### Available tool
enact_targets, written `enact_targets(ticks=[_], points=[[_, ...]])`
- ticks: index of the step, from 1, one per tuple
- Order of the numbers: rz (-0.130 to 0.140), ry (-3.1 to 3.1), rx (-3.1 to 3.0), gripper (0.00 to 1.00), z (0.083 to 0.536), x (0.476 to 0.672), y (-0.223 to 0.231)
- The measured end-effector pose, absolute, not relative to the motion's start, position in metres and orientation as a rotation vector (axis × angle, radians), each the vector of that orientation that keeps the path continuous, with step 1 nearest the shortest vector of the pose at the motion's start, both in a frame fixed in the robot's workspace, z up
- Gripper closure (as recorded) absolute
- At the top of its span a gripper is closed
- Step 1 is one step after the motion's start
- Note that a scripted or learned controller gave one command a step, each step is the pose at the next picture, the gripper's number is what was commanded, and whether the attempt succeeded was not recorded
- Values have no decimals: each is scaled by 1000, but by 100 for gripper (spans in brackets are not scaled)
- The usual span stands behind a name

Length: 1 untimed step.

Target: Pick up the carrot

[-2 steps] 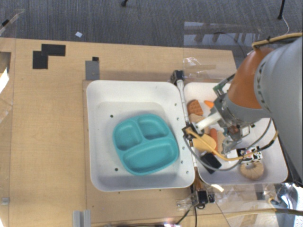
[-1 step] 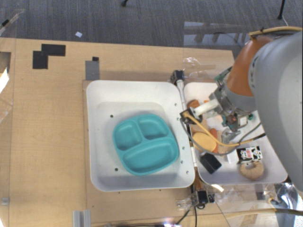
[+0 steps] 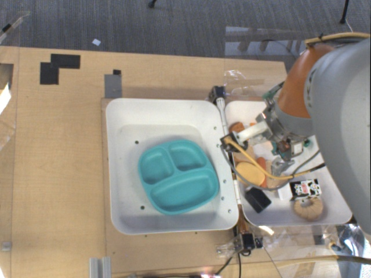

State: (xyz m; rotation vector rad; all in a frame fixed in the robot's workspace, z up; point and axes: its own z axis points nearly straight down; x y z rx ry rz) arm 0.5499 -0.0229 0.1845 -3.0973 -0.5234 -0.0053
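Over the right bin (image 3: 342, 216), the grey arm (image 3: 342, 109) comes in from the right with its orange band above the wrist, and the gripper (image 3: 279, 155) hangs low among a small heap of play food. Whether it is apart, together or clamped on anything cannot be told from this slanted overhead view, since the wrist and cabling hide its tip. The carrot (image 3: 262, 164) seems to be the small orange piece showing just left of the gripper, crowded against a rounded tan-orange item (image 3: 250, 172) and a thin yellowish strip (image 3: 243, 152) that crosses the pile; its shape is mostly hidden, so this naming is a judgement. A black block (image 3: 257, 199) lies nearer the front edge, with a black-and-white patterned carton (image 3: 305, 187) and a pale brown lump (image 3: 308, 208) in the front right part of that bin. The left bin (image 3: 116, 155) holds a teal divided plate (image 3: 178, 176), well apart from the work. The arm appears placed to descend on the clutter where the carrot sits, but with neighbours touching it on several sides a clean grasp looks uncertain, and nothing shows the carrot lifted off the bin floor. Both bins rest side by side on the wooden worktop (image 3: 52, 172).
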Motion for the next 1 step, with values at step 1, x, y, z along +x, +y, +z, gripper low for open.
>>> enact_targets(ticks=[1], points=[[-5,-523,-3097,0,184,550,-23]])
